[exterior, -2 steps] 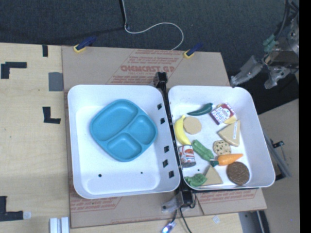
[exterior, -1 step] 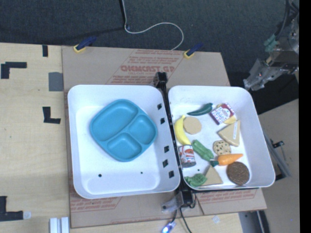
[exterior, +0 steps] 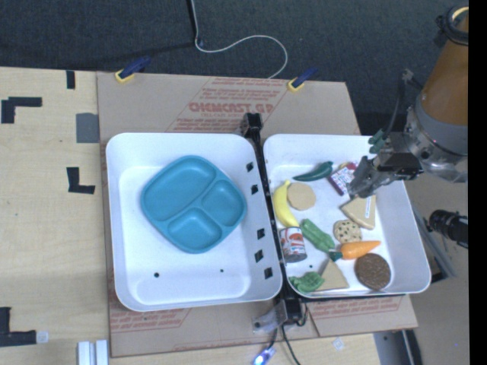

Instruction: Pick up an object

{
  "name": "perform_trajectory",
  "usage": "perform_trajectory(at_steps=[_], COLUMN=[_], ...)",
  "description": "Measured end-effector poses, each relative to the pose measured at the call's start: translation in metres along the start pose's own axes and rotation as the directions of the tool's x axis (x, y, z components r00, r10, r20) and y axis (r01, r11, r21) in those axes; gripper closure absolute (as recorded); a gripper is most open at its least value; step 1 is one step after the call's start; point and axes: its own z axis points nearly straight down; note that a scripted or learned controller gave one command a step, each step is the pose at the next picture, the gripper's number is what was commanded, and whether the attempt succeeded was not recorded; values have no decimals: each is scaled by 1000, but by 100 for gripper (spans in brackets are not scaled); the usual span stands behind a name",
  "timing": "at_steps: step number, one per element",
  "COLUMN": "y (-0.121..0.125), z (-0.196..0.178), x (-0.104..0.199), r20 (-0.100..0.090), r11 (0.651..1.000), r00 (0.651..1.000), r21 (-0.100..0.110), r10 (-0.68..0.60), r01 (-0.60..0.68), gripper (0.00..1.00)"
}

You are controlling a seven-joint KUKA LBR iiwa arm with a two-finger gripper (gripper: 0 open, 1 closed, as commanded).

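The right bin (exterior: 399, 204) holds several toy foods: a yellow banana (exterior: 283, 205), a tan round cracker (exterior: 301, 197), a green chili (exterior: 313, 172), a green pickle (exterior: 318, 236), a chip cookie (exterior: 345, 230), an orange carrot (exterior: 359, 249), a brown patty (exterior: 373, 271), a cheese wedge (exterior: 361, 211), a small can (exterior: 294, 244), a leafy green piece (exterior: 307, 283) and a purple-red packet (exterior: 342, 177). My gripper (exterior: 364, 181) hangs low over the bin's upper right part, just above the cheese wedge and beside the packet.
The left bin (exterior: 125, 204) bears a blue three-compartment plate (exterior: 194, 202). Both bins rest on a cardboard sheet (exterior: 221, 101) held by blue-yellow clamps. A white cable (exterior: 236, 44) loops at the back. The arm's grey wrist and orange band (exterior: 449, 82) stand at the right edge.
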Motion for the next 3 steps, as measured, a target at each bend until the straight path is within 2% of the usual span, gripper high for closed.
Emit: perform_trajectory(at_steps=[1, 2, 3], y=[2, 75, 29], z=[85, 132, 2], x=[60, 54, 56], r20=[0, 3, 0], r11=[1000, 1000, 1000], r00=[1000, 1000, 1000], r21=[-3, -11, -26], r10=[-6, -1, -2], r01=[6, 1, 2], gripper=[100, 100, 100])
